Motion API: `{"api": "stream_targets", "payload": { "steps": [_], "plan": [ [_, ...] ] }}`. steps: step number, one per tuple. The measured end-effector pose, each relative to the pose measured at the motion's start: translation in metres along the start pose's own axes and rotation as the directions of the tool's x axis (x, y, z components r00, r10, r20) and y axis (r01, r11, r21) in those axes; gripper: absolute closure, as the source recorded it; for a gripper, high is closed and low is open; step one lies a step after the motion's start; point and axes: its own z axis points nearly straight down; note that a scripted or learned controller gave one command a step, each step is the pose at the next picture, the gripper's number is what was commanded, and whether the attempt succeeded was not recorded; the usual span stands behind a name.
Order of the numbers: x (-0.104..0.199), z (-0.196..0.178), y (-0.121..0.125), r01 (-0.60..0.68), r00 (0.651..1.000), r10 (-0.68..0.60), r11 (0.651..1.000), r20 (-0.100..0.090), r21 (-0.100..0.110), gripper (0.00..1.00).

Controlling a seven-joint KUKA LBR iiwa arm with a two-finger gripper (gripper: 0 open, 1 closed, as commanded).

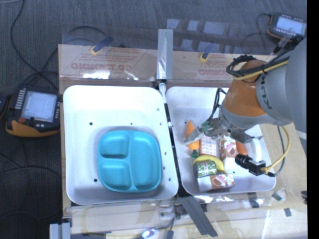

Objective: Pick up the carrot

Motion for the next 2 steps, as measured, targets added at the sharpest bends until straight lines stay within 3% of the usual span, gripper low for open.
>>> {"api": "stream_targets", "payload": {
  "steps": [1,2],
  "plan": [
    [0.000,-0.010,0.001,0.000,1.000,0.000,1.000,0.000,-0.004,1.00],
    [0.007,-0.110,0.053,-0.031,1.000,0.031,0.999,0.000,0.010,1.00]
  ]
}}
